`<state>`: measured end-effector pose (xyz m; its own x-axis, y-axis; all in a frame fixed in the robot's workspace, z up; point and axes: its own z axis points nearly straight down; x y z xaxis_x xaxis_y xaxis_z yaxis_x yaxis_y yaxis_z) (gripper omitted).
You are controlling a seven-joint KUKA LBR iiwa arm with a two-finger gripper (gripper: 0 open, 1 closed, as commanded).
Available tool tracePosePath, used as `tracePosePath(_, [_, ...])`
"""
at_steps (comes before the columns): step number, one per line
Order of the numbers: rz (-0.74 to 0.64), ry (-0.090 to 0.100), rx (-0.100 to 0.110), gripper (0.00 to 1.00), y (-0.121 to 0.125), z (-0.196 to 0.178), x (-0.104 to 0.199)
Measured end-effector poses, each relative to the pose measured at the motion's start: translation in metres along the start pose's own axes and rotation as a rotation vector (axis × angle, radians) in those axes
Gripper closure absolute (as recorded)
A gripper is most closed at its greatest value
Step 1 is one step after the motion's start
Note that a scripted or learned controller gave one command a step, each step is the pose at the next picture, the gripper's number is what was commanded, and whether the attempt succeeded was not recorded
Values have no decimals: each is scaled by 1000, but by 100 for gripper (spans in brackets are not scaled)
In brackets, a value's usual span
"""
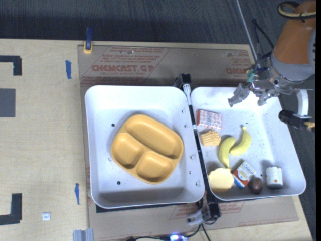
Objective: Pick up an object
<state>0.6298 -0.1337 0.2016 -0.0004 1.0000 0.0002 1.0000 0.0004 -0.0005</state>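
My gripper [249, 99] hangs over the far end of the right bin [288, 149], its fingers [235, 99] spread open with nothing between them. Nearer the camera in that bin lie a yellow banana [235, 144], a red-and-white packet [208, 118], a ridged yellow piece [210, 137], a pale yellow round fruit [221, 179], a small printed packet [243, 173], a dark brown lump [256, 185] and a small white can [274, 176]. The gripper is well clear of all of them, up and to the right of the red-and-white packet.
The left bin [98, 134] holds a large yellow divided tray [146, 147]. A ridge where the two bins meet [194, 139] runs between them. The arm's orange band [296, 39] rises at the upper right. Cardboard [150, 64] lies under both bins.
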Motion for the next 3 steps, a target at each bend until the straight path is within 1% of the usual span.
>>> tracePosePath(1, [1, 0, -2, 0, -84, 116, -2])
tracePosePath(2, [1, -3, -9, 100, -82, 105, -2])
tracePosePath(3, [-1, 0, -2, 100, -89, 17, 71])
